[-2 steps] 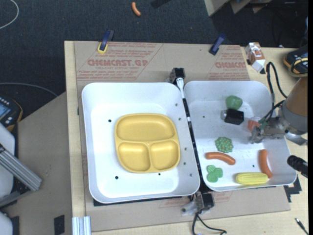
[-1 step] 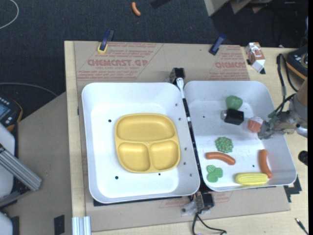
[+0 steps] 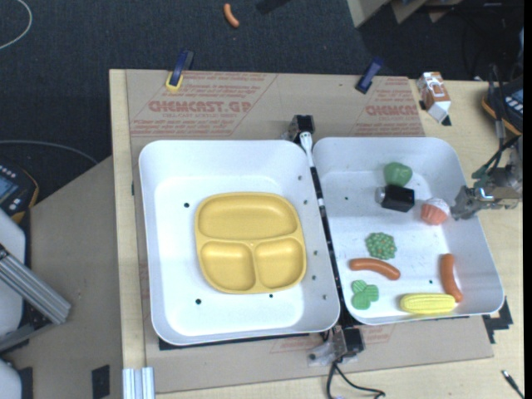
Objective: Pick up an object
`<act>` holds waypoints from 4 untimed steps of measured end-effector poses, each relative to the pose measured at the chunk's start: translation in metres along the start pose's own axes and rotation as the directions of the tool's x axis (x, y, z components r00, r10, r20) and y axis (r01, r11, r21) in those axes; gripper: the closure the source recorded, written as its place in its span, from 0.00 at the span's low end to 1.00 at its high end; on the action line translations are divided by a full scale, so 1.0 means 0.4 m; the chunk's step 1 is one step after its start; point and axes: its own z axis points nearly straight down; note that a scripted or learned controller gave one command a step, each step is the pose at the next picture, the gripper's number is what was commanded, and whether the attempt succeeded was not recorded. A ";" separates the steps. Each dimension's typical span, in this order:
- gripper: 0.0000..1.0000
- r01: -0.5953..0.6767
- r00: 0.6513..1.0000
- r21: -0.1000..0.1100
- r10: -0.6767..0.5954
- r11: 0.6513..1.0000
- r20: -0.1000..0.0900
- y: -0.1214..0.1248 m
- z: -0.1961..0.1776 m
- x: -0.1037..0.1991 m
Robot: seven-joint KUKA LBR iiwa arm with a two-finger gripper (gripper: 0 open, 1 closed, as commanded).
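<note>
Nothing lifted yet. My gripper (image 3: 470,199) sits at the outer rim of the right bin (image 3: 465,173), just beside the pink-orange ball (image 3: 434,213); whether it is clenched or released I cannot tell, and nothing shows in it. Beyond the ball, further into the bin: black block (image 3: 397,197), green lump (image 3: 398,173), two sausages (image 3: 374,267), corn (image 3: 428,303). Choosing, closing and lifting all remain.

Yellow divided plate (image 3: 249,241), left bin (image 3: 166,223).
</note>
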 end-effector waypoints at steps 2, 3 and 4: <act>1.00 0.004 1.000 0.005 -0.004 1.000 -0.003 0.089 -0.029 0.100; 1.00 0.005 1.000 0.004 -0.005 1.000 -0.005 0.151 -0.033 0.235; 1.00 0.004 1.000 0.005 -0.004 1.000 -0.005 0.224 -0.021 0.327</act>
